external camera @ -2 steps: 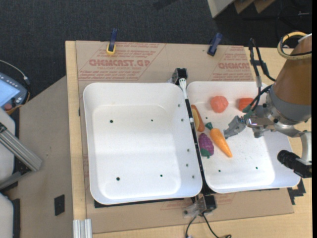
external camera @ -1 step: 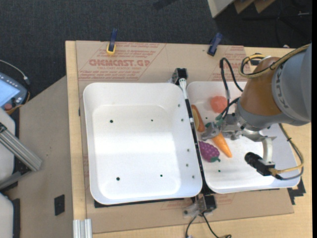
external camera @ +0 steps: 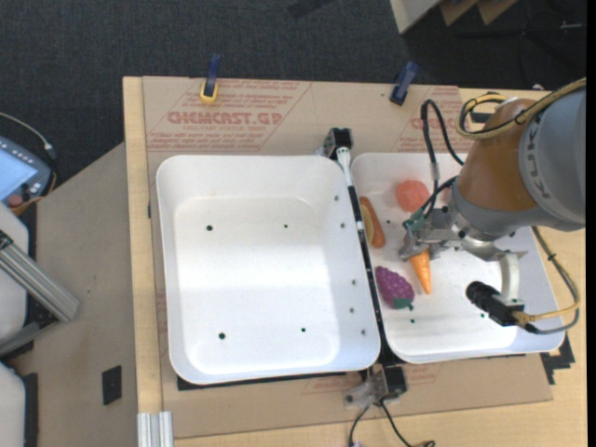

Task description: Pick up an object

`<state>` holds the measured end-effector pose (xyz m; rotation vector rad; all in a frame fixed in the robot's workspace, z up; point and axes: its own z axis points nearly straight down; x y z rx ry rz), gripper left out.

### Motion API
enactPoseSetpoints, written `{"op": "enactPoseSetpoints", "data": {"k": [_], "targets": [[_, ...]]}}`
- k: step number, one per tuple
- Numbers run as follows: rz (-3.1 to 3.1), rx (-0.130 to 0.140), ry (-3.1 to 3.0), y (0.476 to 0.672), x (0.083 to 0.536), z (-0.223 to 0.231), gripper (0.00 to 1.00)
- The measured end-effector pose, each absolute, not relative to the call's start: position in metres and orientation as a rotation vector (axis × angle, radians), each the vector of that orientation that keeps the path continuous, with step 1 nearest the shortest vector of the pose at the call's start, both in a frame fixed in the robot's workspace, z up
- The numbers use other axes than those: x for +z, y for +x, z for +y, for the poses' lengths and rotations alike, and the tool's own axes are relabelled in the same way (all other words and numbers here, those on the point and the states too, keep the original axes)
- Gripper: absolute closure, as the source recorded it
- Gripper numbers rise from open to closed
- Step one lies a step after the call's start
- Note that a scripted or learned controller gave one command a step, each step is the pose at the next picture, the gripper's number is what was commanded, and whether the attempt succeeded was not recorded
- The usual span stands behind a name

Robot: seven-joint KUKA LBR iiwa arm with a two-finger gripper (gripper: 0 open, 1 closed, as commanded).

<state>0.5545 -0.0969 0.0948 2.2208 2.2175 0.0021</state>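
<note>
- Two shallow white bins sit side by side on the bench [external camera: 279, 408]: a left bin [external camera: 186, 343] and a right bin [external camera: 447, 338], touching along a dark seam.
- Four toy foods lie in the right bin, one of each kind:
  - one hot dog [external camera: 372, 222] against the bin's left wall, lying lengthwise from far to near;
  - one round pinkish-orange fruit [external camera: 412, 194] toward the far side, just right of the hot dog;
  - one bunch of purple grapes [external camera: 395, 286] on the near side, close to the left wall;
  - one orange carrot [external camera: 422, 270] near the middle, just right of the grapes, its point aimed toward the near edge.
- One grey arm [external camera: 549, 161] with an orange band reaches in from the right, over the right bin.
- One hand [external camera: 424, 243] is low in the right bin, right at the carrot's far end; I cannot tell how far apart its fingers are, nor whether they grip the carrot.
- Two clamps stand at the far edge of the bench: one yellow-and-blue clamp [external camera: 211, 86] on the left and one blue clamp [external camera: 403, 83] on the right.
</note>
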Motion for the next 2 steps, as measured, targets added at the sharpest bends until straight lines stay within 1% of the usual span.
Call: {"op": "enactPoseSetpoints", "data": {"k": [1,2], "targets": [[2.226,0.014,2.207,0.581,0.191,-0.019,1.00],[2.229,0.004,2.211,0.592,0.185,0.062,1.00]]}}
